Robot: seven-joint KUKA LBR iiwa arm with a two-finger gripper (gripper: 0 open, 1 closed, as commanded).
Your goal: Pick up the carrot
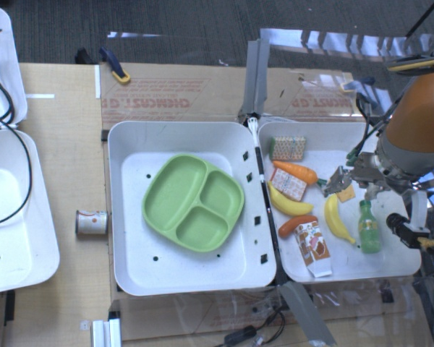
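The green divided plate [194, 202] lies in the far bin, well apart from the gripper [345, 181]. The carrot [295, 170] lies near the gripper, toward the plate's side. Whether the gripper is wide or narrow, I cannot tell.

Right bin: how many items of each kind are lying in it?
Bananas: 2
Carrot: 1
Orange sausage-shaped item: 1
Sponge: 1
Green bottle: 1
Printed packets: 2
Total: 8
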